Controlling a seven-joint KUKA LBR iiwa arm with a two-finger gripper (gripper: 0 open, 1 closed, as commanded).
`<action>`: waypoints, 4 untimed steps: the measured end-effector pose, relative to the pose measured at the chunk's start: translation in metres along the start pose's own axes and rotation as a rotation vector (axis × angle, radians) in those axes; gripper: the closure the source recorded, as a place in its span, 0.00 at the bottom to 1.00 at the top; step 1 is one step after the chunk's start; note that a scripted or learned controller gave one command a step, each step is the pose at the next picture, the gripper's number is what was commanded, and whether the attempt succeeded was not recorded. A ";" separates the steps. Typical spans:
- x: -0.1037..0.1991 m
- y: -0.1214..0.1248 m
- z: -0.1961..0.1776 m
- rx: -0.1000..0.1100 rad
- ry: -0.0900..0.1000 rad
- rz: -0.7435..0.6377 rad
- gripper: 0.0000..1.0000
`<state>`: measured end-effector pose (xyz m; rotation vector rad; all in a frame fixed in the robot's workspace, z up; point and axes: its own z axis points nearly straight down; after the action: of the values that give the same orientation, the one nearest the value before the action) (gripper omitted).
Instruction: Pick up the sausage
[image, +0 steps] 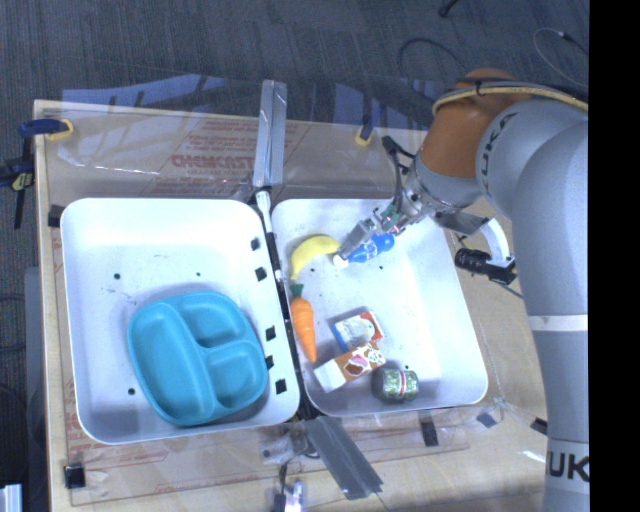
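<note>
My gripper (358, 247) hangs low over the far part of the right bin (455, 300), reaching in from the right. Its tip, with a blue part on it, is just right of a yellow banana (311, 252) and almost touches it. An orange carrot (303, 326) lies along the bin's left wall, below the banana. I cannot make out a sausage among the items.
A red and white carton (351, 350) and a round green object (396, 383) lie near the right bin's front wall. The left bin (90, 240) holds a blue divided plate (197, 355). The arm's grey body and orange band (460, 135) stand at the right.
</note>
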<state>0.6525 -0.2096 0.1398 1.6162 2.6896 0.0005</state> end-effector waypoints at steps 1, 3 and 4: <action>0.053 -0.102 0.016 0.003 0.004 -0.240 0.00; 0.072 -0.136 0.039 -0.012 -0.016 -0.491 0.00; 0.036 -0.069 0.040 -0.004 -0.006 -0.453 0.00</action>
<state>0.5748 -0.2106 0.0992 0.9689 2.9766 0.0001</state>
